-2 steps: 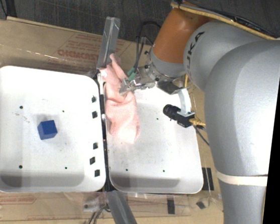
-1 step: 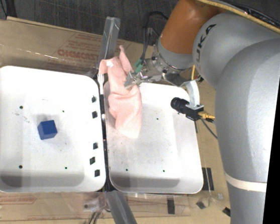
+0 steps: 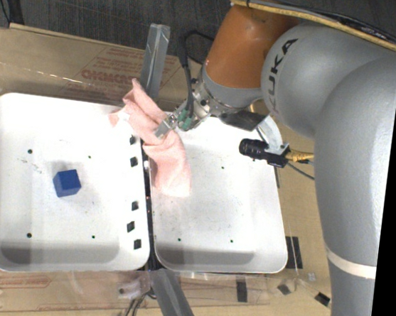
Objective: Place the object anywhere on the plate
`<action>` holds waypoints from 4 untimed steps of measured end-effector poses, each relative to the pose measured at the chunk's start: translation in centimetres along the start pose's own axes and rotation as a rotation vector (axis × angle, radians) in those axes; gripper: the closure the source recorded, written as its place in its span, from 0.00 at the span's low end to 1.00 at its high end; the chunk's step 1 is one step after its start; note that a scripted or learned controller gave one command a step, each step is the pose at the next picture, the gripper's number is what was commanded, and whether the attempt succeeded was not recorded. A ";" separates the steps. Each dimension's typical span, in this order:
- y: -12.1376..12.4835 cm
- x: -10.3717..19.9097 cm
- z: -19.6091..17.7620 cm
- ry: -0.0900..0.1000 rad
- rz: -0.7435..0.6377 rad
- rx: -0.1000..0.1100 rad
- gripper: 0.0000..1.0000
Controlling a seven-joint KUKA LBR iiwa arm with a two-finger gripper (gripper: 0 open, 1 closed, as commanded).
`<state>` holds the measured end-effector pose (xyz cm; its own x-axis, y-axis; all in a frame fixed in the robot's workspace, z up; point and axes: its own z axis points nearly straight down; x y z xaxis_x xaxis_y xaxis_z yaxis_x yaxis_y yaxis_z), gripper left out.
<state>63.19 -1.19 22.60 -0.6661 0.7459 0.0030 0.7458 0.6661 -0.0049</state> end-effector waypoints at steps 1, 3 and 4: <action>-0.4 4.5 -0.3 -0.002 -0.405 -0.001 1.00; 1.0 14.3 -0.7 -0.003 -0.852 -0.001 1.00; 1.0 14.2 -0.7 -0.003 -0.851 -0.001 0.00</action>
